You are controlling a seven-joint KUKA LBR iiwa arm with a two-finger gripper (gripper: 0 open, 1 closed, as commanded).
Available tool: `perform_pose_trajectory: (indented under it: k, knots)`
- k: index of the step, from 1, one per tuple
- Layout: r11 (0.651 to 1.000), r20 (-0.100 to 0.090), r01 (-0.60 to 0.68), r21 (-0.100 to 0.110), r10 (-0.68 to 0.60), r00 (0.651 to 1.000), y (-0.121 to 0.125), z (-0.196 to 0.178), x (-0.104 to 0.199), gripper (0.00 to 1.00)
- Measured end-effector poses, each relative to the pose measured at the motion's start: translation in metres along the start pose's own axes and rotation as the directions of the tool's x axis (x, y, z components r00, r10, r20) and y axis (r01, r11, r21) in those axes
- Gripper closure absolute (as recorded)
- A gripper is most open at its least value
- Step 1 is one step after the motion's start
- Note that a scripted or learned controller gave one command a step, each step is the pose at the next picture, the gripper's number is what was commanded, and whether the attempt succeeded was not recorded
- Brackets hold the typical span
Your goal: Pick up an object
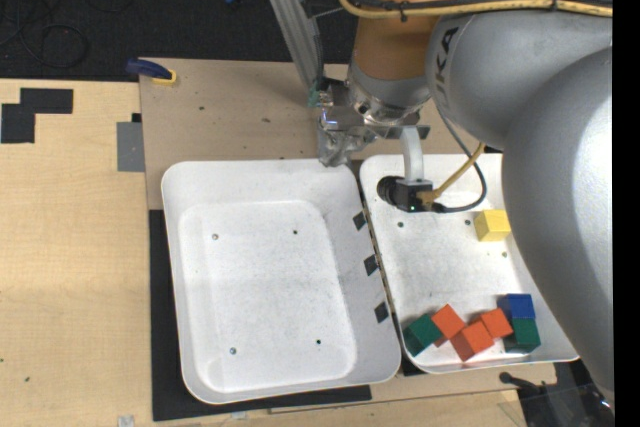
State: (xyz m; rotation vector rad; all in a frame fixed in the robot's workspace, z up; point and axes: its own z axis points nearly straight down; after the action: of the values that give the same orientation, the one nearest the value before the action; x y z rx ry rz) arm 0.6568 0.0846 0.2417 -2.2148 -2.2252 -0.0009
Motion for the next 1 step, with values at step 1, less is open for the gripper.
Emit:
perform_pose_trajectory:
  k: [1]
  knots:
    - [1.000,0.002,-0.004,0.003,0.004,1.000,-0.0022,0.0042,0.0130,1.00]
